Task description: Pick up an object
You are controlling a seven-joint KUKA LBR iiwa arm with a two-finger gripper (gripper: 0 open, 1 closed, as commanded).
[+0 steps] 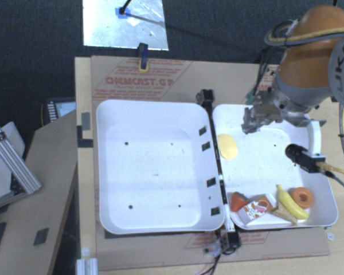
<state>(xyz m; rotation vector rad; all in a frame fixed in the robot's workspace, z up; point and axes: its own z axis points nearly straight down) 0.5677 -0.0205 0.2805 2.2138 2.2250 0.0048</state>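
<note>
Arm: grey with an orange band; reaching in from the right, over the far end of the right bin.
Gripper: hanging over the far left part of the right bin; pointing down; how far open, impossible to tell from this angle; nothing seen in its grasp.
Yellow oval: lying flat on the right bin's floor, close to the wall shared with the left bin; near the gripper, on the camera's side of it and apart from it.
Banana: lying slantwise by the near wall of the right bin; touching the orange ring.
Orange ring: just right of the banana, near the bin's right wall.
Small carton: white and red; against the near wall, between the red piece and the banana.
Red piece: in the near left corner of the right bin; touching the carton.
Left bin: white and shallow; side by side with the right bin; dark clips along the shared edge.
Cardboard sheet: under both bins; red lettering at the far end.
</note>
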